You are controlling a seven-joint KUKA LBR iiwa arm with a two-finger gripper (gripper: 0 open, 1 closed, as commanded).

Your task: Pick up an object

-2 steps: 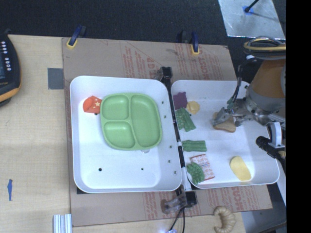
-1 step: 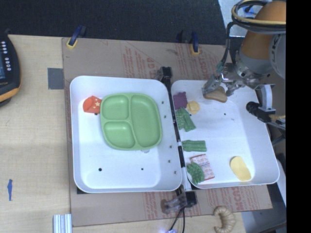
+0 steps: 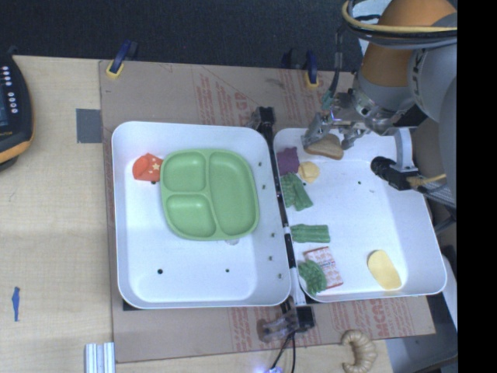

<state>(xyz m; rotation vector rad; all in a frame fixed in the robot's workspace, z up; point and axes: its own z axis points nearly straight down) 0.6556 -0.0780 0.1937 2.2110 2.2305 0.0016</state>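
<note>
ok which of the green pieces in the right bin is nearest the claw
The green piece lying just below the purple piece, by the bin's left wall. The other two, and, lie further down from the claw.

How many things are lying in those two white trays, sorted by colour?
Green: 4, the divided plate and three leafy or ridged pieces
Yellow: 2, a small piece and a larger one
Red: 2, a round piece and a card
Purple: 1
Tan: 1, a piece at the gripper
Total: 10
</note>
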